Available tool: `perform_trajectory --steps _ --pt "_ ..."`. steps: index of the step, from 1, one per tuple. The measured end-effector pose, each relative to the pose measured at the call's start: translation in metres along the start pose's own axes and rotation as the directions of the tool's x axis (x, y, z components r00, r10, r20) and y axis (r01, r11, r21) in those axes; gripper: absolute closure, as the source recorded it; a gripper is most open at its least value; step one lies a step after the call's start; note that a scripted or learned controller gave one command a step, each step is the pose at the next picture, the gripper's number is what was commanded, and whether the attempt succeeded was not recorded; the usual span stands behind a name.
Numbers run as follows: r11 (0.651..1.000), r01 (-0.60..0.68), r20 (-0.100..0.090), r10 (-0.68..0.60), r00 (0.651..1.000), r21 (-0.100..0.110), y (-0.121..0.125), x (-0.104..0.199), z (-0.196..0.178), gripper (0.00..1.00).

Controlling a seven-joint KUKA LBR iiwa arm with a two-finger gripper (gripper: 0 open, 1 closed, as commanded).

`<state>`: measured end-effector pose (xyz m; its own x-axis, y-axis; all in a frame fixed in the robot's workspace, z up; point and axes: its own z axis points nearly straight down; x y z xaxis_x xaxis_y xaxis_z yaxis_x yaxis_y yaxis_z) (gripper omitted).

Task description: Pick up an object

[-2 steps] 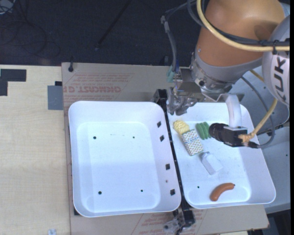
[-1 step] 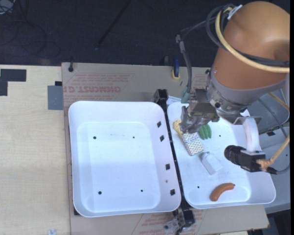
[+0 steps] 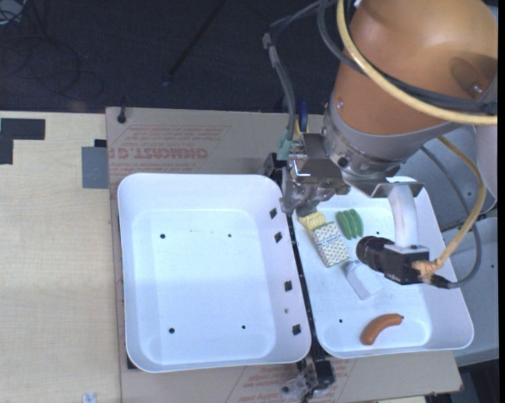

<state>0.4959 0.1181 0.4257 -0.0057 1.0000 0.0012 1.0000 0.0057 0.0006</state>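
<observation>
Orange sausage (image 3: 381, 328), green pod (image 3: 349, 223), yellow block (image 3: 312, 221), dotted pale packet (image 3: 329, 243).

Left bin (image 3: 202, 275) open — right bin (image 3: 441, 309) crowded

Left bin (image 3: 202, 275), right bin (image 3: 420, 317): white moulded plastic, smooth, light sheen. Beneath them, cardboard sheet (image 3: 193, 145): brown, matt, red print. Bench top (image 3: 42, 250): pale wood grain, matt. Orange band (image 3: 412, 49) on arm: smooth, glossy, bright highlights on curve. Gripper (image 3: 301, 193): bare metal, dull grey shine. Sausage-shaped piece (image 3: 381, 328): orange, smooth, slightly glossy. Green piece (image 3: 349, 223): ribbed, looks plastic. Packet (image 3: 329, 243): fine dotted print, paper or film unclear. Yellow block (image 3: 312, 221): matt.
</observation>
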Motion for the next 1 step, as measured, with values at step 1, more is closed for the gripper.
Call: perform_trajectory --steps 1 --pt "1.0 -0.006 0.003 0.006 1.0 0.009 -0.0217 -0.0077 0.0435 1.0"
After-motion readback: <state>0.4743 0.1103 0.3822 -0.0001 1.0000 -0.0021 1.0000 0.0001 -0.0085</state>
